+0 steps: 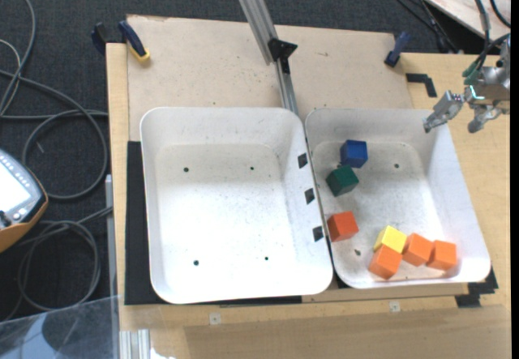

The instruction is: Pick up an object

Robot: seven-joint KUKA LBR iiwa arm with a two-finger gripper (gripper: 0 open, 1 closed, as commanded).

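**Pincer waits at the right bin's far corner, nothing in its grasp**

The pincer [456,113] hangs over the far right corner of the right bin [454,187], its two fingers spread apart with nothing between them. By my reading the task is at its approach step: no object is chosen or touched, and every cube lies well apart from the fingers. The next move calls for travelling inward over the right bin, lining up over one cube and descending with the fingers apart; the lone cubes look like easier targets than the packed ones.

The table [203,57] carries both bins side by side. The left bin [162,187] shows its speckled white floor. The right bin holds seven cubes. A blue cube [353,152] sits toward the far side, with a green cube [342,180] just beside it, nearer the camera. An orange cube [343,225] lies alone close to the dividing wall. Along the near wall a cluster is packed together: a yellow cube [391,238] touching three more orange cubes [419,250].
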